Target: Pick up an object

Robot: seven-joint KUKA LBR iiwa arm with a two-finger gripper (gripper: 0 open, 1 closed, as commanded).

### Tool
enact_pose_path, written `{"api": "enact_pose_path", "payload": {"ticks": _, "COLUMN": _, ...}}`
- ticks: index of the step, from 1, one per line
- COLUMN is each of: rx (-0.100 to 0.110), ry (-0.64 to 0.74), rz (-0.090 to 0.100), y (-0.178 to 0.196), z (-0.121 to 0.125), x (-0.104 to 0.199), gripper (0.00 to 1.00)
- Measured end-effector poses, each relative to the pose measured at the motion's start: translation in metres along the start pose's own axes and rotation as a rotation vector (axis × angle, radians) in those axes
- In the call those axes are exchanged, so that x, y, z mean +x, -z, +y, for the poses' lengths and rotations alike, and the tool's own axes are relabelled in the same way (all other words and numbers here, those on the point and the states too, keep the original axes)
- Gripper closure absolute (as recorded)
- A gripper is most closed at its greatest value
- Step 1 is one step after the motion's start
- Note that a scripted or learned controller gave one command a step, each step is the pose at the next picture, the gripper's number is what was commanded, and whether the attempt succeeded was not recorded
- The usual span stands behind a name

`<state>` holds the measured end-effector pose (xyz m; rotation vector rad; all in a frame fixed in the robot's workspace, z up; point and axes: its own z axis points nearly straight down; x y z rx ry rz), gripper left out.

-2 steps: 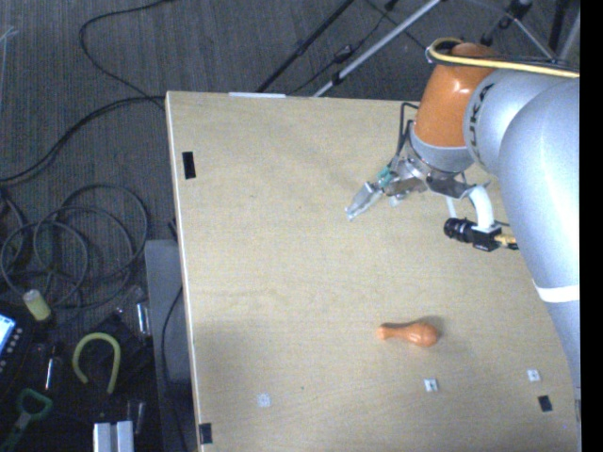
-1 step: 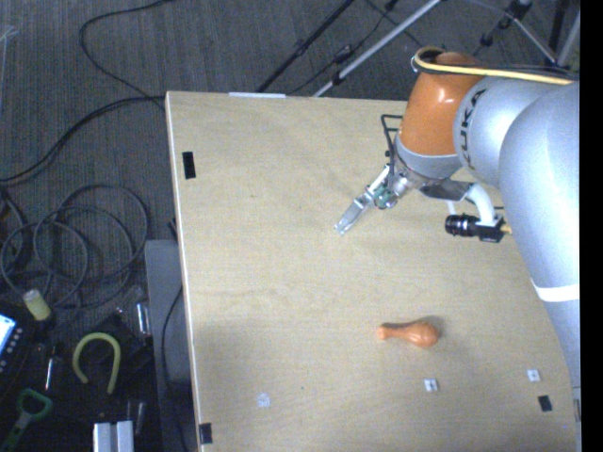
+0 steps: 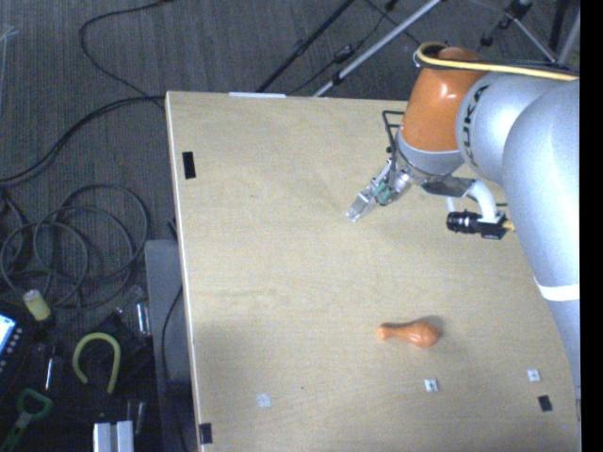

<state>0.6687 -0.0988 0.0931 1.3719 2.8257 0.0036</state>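
Dark grey carpet surrounds your bench, with black cables (image 3: 75, 243) looped on the floor to its left and metal tripod legs (image 3: 396, 22) crossing behind its far edge. You see a pale tan wooden board (image 3: 283, 299) as the working surface, marked with a few small black and white tags near its edges. Your grey arm with the orange band (image 3: 438, 111) reaches in over the far right corner of the board. The two-finger gripper (image 3: 363, 207) points down and to the left, hanging over the far middle of the board. Its tips look close together and nothing shows between them, though they are too small and blurred for you to tell whether they are apart or closed. They touch no object. The orange pear-shaped rubber toy (image 3: 411, 332) lies on its side on the board toward the near right corner, narrow end pointing left, well apart from the gripper.
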Motion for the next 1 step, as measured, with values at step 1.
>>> {"api": "enact_pose_path", "payload": {"ticks": 1, "rx": 0.001, "ry": -0.160, "rz": -0.001, "y": 0.0906, "z": -0.0050, "x": 0.0183, "gripper": 1.00}}
